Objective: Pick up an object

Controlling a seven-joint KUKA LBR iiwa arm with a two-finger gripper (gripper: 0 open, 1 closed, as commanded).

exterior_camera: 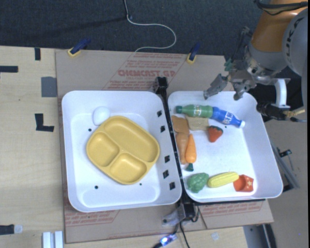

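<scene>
Left bin (72, 138): yellow tray (123, 149), white ball (100, 115) at its 10 o'clock.
Right bin (258, 154): green bottle (195, 110), blue bottle (227, 118), carrot (190, 149), corn (223, 179) — all lying flat.
Gripper (227, 89): fingers spread apart, nothing between them — above the bin's 12 o'clock edge.

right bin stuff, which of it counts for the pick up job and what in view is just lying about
For the job: tool, green bottle, blue bottle, carrot, strawberry, broccoli, corn cob, red pepper.

Lying about: yellow divided plate, white ball, blue clamps.
</scene>
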